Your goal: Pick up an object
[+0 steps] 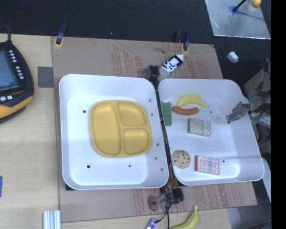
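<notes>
Hovering at the right bin's (238, 87) right edge, your pincer (238, 111) holds nothing; its opening you cannot tell. Nearest, mid-bin, lies the patterned packet (199, 127): likely light, flat and slippery, so grip across its short edges.

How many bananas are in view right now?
2. One banana lies in the right bin near its far wall, above the hot dog. Another banana lies outside, on the bench at the near edge.

Orange-rimmed handheld control pendant (7, 82) lies at bench's left edge | blue clamps (60, 35) pin brown cardboard sheet (133, 56) | banana (187, 219) rests below bins
</notes>
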`<state>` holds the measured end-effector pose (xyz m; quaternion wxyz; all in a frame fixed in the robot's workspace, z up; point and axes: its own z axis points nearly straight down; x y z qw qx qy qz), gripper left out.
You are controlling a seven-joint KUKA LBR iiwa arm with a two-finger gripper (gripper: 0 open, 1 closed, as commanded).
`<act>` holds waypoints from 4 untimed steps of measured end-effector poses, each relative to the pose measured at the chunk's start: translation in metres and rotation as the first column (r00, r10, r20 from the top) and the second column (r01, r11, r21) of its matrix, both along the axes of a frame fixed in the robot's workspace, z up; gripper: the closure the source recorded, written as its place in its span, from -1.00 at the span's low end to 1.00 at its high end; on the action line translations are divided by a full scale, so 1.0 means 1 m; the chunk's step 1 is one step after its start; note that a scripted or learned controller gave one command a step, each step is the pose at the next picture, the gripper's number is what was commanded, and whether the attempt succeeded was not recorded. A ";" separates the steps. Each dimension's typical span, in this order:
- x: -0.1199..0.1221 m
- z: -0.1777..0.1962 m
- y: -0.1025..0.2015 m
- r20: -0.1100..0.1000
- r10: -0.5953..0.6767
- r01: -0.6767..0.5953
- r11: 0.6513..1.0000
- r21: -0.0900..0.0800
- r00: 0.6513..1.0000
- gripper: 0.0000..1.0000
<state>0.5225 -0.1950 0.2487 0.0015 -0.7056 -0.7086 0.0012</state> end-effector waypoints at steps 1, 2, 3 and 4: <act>0.004 -0.107 0.035 -0.003 0.002 -0.002 1.000 0.000 1.000 -1.00; 0.031 -0.099 0.090 0.001 0.004 -0.004 1.000 -0.001 1.000 -1.00; 0.001 -0.110 0.033 0.000 -0.001 0.001 1.000 -0.001 1.000 -1.00; 0.046 -0.089 0.076 0.000 0.001 -0.001 1.000 0.000 1.000 -1.00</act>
